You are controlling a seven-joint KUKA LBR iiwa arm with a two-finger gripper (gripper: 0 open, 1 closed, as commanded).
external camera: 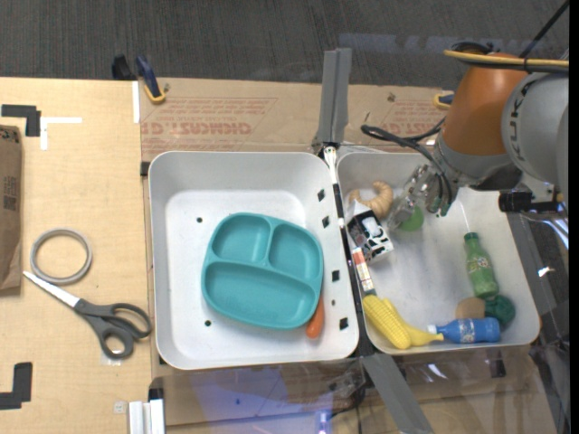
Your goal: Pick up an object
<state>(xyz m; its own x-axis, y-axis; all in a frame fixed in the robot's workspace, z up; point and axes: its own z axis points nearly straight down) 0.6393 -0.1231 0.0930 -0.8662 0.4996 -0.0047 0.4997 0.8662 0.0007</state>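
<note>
High fixed camera, slanting down, both bins [163,269]

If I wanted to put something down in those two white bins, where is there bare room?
Left bin: bare strips around the teal plate, widest along the top and left. Right bin: a bare middle patch between the marker, green bottle and corn. It is crowded at the top near the gripper and along the bottom edge.
</note>
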